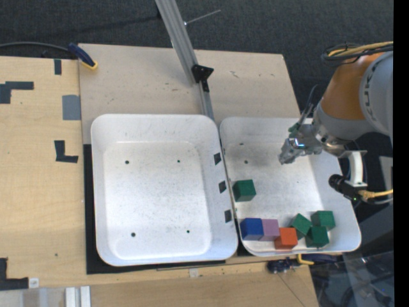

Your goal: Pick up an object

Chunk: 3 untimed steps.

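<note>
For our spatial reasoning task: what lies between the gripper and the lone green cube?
Camera view: only bare white bin floor separates gripper from green cube.

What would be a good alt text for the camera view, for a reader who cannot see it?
A grey robot arm's gripper hovers over the right white bin, away from the blocks: one green block alone, and blue, purple, orange and three green blocks clustered along the near edge. The left white bin sits beside it.
</note>
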Available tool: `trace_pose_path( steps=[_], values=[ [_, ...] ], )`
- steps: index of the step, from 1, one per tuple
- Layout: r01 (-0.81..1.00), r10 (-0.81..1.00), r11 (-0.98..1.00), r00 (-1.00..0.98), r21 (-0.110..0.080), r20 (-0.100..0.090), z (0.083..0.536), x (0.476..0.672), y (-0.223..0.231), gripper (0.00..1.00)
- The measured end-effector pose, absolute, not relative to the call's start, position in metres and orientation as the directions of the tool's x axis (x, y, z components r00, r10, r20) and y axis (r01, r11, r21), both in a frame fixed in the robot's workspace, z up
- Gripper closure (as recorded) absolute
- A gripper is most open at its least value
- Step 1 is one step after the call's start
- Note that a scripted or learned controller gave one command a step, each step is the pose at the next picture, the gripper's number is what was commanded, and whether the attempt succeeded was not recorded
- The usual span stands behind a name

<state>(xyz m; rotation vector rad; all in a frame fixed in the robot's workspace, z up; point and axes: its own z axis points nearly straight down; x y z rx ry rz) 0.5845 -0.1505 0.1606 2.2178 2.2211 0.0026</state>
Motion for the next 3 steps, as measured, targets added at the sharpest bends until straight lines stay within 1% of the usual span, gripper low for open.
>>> trace_pose_path(
  steps=[1,2,3],
  values=[
    [1.000,1.000,0.001,-0.001,-0.001,-0.001,0.203,0.583,-0.157,1.00],
    [1.000,1.000,0.001,-0.001,0.000,0.000,0.214,0.583,-0.157,1.00],
    [1.000,1.000,0.007,-0.007,0.001,0.002,0.227,0.591,-0.100,1.00]
  ],
)
